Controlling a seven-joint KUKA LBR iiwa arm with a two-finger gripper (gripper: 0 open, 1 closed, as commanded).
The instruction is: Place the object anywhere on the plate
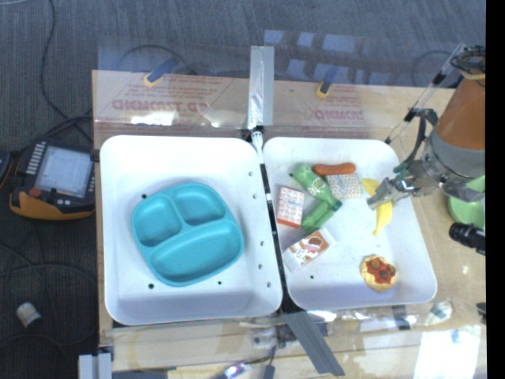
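White bins are seen side by side on the bench; the blue plate (188, 231) lies in the left bin (118, 290), well apart from the right bin (410, 279); the end effector (388, 192) hangs by the banana (382, 215), its state unreadable; neighbouring clutter risks being nudged, or the banana being missed.

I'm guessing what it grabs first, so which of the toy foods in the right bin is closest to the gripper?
The yellow banana. It lies right beside the gripper near the bin's right side, while the pizza slice and hot dog sit farther off.
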